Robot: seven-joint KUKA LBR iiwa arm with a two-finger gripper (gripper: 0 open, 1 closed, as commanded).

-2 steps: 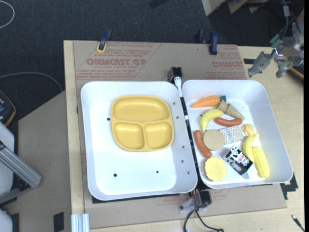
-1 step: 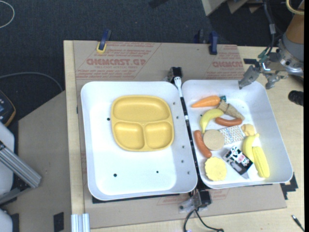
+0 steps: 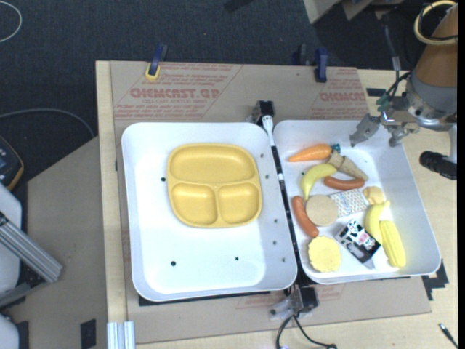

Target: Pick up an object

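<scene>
Table [image 3: 218,86], 2 white bins. Left bin [image 3: 145,253]: 1 yellow divided plate [image 3: 214,182], centre frame. Right bin [image 3: 414,195]: toy food clustered mid-right, comprising 1 carrot [image 3: 310,153], 1 banana [image 3: 314,177], 2 sausages [image 3: 304,216], 1 round cracker [image 3: 321,210], 1 yellow disc [image 3: 324,254], 1 corn cob [image 3: 392,242], 1 black-and-white packet [image 3: 357,240]. Claw [image 3: 379,131]: upper right, fingers spread, holding nothing, above the bin's bare far corner. Risk: items lie touching and overlapping, so a descent may pinch 2 pieces, slip off the curved banana, or close on bare bin floor.
</scene>
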